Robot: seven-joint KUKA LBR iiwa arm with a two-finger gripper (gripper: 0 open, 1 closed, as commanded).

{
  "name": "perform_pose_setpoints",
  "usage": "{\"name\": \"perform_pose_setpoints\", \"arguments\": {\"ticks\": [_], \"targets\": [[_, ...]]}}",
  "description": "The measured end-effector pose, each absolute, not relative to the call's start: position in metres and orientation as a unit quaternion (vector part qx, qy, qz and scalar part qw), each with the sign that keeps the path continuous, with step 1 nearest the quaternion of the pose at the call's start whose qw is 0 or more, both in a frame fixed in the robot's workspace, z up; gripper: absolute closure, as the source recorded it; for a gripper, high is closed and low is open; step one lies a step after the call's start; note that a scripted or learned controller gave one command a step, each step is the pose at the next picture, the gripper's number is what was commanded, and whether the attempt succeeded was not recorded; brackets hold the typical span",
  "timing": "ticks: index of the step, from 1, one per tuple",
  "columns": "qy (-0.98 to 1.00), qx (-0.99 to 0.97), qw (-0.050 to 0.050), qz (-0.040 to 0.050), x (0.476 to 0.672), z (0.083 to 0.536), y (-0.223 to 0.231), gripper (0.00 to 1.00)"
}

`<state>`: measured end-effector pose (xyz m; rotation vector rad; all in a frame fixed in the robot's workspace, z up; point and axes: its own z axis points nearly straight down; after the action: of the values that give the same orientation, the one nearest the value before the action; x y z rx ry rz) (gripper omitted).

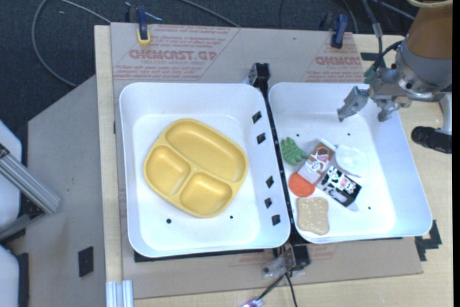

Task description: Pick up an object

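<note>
Camera view: your gripper (369,106) hangs open, holding nothing, over the right bin (402,154).
Objects: clustered by the divider.

A yellow divided plate (195,167) lies in the left bin (136,154).

The arm (431,39) is a rounded orange-brown segment above a grey collar, ending in a metallic grey wrist block. The gripper (370,106) shows two grey fingers (351,106) (angular, dull metal). Black cables run by the wrist, and a yellowish hose loops near the top.
</note>
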<state>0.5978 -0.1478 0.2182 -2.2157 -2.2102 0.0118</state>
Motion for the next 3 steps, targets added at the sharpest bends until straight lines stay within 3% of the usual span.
{"name": "perform_pose_setpoints", "arguments": {"ticks": [1, 2, 3], "targets": [[-0.707, -0.707, 0.001, 0.0, 0.601, 0.225, -0.148, 0.0], [-0.707, -0.707, 0.003, 0.0015, 0.61, 0.169, -0.147, 0.0], [-0.707, -0.707, 0.003, 0.0016, 0.605, 0.109, -0.14, 0.0]]}}
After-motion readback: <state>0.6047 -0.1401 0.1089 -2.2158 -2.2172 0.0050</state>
